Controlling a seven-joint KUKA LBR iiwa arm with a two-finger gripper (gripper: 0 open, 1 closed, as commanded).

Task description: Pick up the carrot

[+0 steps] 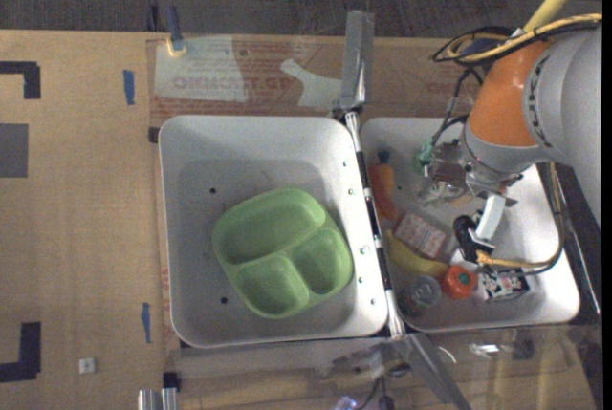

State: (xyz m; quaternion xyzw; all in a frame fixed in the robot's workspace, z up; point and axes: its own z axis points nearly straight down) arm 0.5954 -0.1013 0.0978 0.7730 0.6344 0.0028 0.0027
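The carrot (pixel 383 190) is orange with a small green top. It lies along the left wall of the right bin (pixel 564 303), its top pointing to the far side. My gripper (pixel 438 184) hangs low over the middle of that bin, a short way right of the carrot and apart from it. Nothing shows in its grasp. The grey arm with its orange band (pixel 512 102) reaches in from the right above it.
Near the carrot lie a pinkish packet (pixel 422 232), a yellow banana (pixel 413 258), a grey round can (pixel 421 292), a red-orange tomato-like thing (pixel 460 281) and a small printed card (pixel 504 284). The left bin (pixel 182 150) holds a green divided plate (pixel 282 250).
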